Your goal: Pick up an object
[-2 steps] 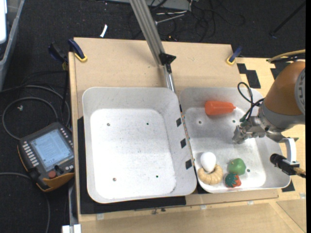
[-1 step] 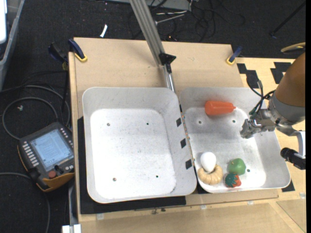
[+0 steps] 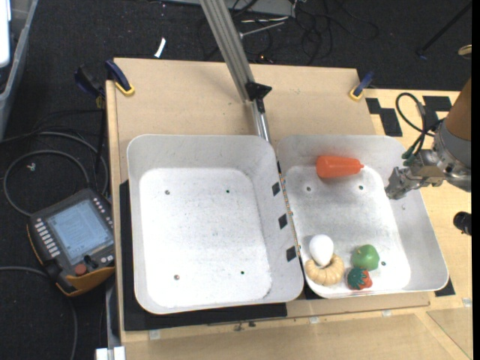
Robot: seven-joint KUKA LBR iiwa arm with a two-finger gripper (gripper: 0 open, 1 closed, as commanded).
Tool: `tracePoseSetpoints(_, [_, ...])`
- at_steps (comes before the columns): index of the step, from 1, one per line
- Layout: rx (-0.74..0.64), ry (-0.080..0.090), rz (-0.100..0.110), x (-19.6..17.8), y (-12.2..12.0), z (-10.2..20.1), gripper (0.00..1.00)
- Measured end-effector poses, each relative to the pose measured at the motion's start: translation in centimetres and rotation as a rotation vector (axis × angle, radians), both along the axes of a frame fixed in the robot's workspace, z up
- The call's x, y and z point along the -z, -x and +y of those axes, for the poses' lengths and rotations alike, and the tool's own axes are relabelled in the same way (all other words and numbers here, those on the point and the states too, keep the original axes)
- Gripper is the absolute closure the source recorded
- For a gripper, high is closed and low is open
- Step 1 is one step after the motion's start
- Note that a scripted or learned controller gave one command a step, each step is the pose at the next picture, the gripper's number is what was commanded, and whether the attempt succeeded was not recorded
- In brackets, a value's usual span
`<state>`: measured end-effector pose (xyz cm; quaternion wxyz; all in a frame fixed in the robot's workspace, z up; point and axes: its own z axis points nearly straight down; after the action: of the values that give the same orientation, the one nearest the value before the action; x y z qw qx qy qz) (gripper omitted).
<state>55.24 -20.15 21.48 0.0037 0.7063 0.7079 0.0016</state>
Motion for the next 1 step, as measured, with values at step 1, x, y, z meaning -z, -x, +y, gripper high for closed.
tracePoseSetpoints(1, [-0.001,0.0,0.0,-4.96,0.62,0.49,1.0])
